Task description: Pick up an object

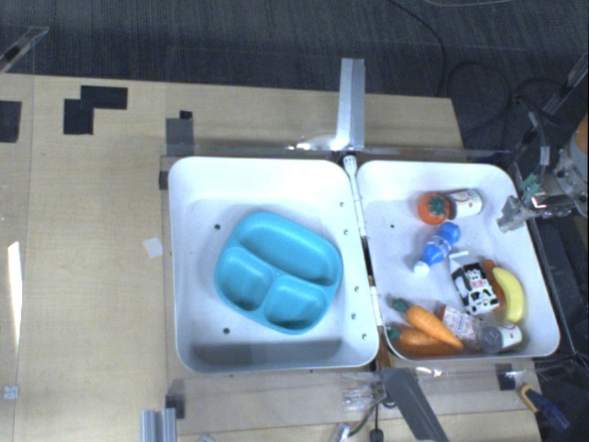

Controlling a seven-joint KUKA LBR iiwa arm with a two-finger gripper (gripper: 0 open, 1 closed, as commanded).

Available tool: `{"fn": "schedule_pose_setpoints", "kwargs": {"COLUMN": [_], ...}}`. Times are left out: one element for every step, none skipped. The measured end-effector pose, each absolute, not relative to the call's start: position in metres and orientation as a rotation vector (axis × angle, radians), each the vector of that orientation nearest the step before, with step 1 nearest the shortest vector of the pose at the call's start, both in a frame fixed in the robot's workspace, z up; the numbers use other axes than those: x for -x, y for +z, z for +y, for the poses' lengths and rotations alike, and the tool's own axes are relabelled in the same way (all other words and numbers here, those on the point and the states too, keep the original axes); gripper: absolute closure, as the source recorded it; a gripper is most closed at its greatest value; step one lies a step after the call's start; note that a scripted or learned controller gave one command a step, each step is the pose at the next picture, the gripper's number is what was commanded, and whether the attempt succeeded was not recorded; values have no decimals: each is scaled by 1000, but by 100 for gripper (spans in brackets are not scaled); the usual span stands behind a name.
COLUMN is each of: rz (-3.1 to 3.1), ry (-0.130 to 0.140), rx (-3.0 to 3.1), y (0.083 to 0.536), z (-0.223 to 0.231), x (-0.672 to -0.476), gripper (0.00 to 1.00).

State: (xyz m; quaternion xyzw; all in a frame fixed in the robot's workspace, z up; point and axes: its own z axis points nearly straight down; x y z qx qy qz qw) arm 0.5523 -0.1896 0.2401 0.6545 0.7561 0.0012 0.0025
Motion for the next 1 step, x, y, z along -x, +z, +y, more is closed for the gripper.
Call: {"fn": "schedule_pose_setpoints", "kwargs": {"rz": [2284], "ry": [6], "rx": [-2147], "y": [330], "z": [-161], "x": [-579], "gripper": [100]}}
